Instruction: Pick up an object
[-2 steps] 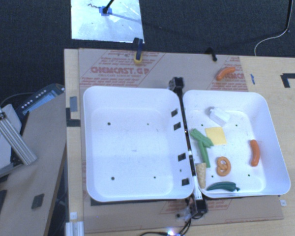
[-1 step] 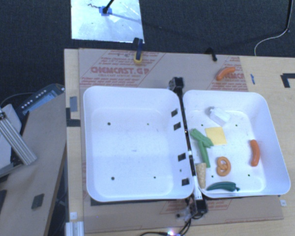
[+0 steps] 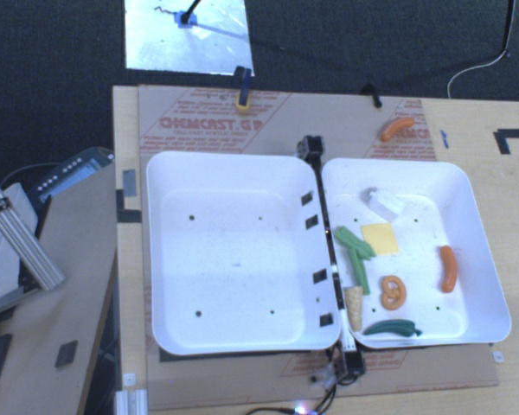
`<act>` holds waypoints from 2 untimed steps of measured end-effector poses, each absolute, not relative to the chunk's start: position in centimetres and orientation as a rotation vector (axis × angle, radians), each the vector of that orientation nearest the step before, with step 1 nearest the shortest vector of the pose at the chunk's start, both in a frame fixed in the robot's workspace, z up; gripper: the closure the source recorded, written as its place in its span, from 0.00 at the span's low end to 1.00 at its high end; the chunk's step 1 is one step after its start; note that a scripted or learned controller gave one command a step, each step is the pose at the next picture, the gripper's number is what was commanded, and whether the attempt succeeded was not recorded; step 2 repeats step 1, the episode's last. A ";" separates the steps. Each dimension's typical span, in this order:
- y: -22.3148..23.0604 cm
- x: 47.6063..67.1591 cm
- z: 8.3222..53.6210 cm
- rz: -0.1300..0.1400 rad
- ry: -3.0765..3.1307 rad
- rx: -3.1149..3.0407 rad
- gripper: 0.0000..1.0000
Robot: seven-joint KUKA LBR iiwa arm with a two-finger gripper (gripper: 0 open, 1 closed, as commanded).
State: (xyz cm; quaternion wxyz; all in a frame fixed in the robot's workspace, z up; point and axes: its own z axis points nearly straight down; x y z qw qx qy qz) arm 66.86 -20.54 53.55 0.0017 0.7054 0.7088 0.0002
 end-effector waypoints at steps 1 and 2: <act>-20.5 66.9 53.5 0.001 2.224 2.214 1.00; -20.5 66.9 53.5 0.001 2.224 2.214 1.00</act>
